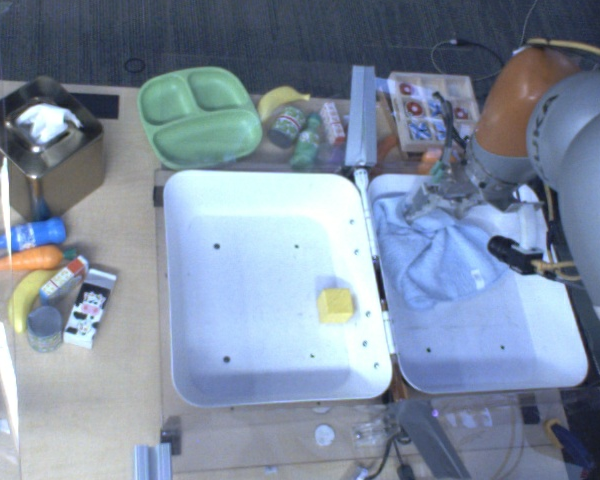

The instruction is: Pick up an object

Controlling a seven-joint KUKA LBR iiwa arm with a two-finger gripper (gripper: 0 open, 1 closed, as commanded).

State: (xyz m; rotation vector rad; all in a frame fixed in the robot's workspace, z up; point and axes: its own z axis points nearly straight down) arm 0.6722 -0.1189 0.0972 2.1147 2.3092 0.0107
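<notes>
Camera view: claw (pixel 427 196), grip state unclear, over blue cloth (pixel 435 258) in right bin (pixel 500 363) on tan bench (pixel 100 388).

Green divided plate (pixel 200 116) upper left of frame. Brown box (pixel 48 158) far left holding white wad (pixel 46 122). Banana (pixel 22 299), carrot (pixel 27 259) lower left on tabletop (pixel 120 368).

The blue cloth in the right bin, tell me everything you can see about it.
The blue cloth is a pale blue, soft fabric, crumpled into folds, not spread flat. It lies in the upper left part of the right bin, its left edge against the bin's wall. The gripper is at its top edge, where the fabric bunches up; whether it is gripped cannot be told.
</notes>
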